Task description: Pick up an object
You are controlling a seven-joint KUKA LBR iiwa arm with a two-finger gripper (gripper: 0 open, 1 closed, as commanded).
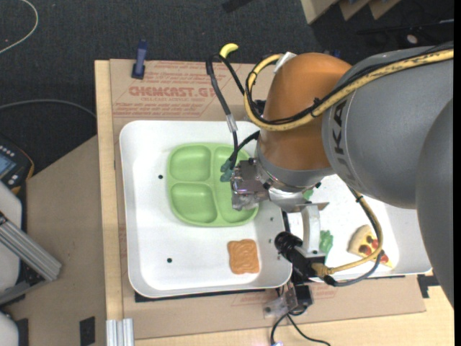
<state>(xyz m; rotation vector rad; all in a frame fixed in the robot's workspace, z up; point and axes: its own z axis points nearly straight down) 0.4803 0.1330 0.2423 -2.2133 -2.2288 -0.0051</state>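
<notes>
Gripper [245, 187] at frame center over green divided tray [205, 184]; grip state can't be told. Waffle [243, 256] below.

Left bin [144, 215]: smooth white plastic, faint sheen.
Green tray [194, 186]: pale green plastic, smooth, softly glossy.
Waffle [243, 256]: orange-brown, matt, with a gridded, bumpy surface.
Pizza slice [366, 242]: toy-like plastic, yellow with red spots.
Board [173, 85]: brown cardboard-like sheet, matt, red print.
Arm [403, 121]: grey casing, smooth, satin; orange band [306, 107] glossy.
Floor [72, 27]: dark carpet, rough weave.
</notes>
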